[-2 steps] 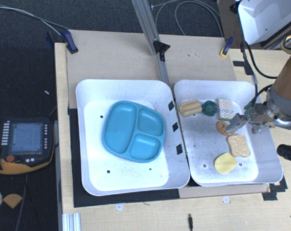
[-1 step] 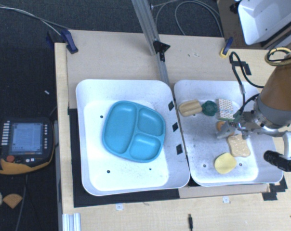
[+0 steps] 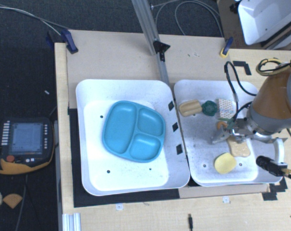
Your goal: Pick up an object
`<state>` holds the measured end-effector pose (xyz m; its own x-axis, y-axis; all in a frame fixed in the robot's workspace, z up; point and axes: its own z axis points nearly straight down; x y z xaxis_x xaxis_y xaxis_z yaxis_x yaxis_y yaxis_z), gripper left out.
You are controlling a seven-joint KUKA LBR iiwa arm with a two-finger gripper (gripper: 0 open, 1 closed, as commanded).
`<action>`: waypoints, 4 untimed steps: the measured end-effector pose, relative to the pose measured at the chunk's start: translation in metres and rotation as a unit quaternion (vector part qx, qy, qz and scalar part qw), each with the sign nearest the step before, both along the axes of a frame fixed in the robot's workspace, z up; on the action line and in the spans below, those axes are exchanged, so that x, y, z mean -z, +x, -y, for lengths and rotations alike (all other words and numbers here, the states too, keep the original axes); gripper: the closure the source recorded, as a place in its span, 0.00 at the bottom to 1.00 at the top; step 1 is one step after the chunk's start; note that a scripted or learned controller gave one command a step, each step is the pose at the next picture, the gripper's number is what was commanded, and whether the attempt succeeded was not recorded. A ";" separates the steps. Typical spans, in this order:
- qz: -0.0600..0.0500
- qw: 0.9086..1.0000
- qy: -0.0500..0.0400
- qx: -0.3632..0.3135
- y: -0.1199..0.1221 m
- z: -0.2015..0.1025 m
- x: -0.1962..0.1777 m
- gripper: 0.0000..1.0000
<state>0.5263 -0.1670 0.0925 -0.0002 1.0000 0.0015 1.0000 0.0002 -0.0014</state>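
Because the gripper (image 3: 228,134) hangs among crowded pieces, you risk it nudging the cracker (image 3: 240,149) aside; its opening, I cannot tell.

The left bin (image 3: 87,143) is mostly taken up by a blue divided plate (image 3: 134,130) lying near its middle; bare floor runs along the bin's near edge and left edge, wide enough to pass. In the right bin (image 3: 198,172) the clutter sits toward the far and right edges: a tan roll (image 3: 189,108) touching a dark green piece (image 3: 210,108), a patterned white piece (image 3: 225,108) just beside that, a tan block (image 3: 240,149) and a yellow round piece (image 3: 225,163) near the near edge. The arm (image 3: 275,105) and gripper (image 3: 228,134) block the right side. The bin's left half and near-left corner stay open.
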 end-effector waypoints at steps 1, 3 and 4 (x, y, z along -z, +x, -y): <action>0.005 1.000 -0.002 0.000 0.002 0.001 -0.015 1.00; 0.003 1.000 -0.001 -0.001 0.006 0.001 -0.123 1.00; 0.003 1.000 -0.002 -0.001 0.007 0.001 -0.166 1.00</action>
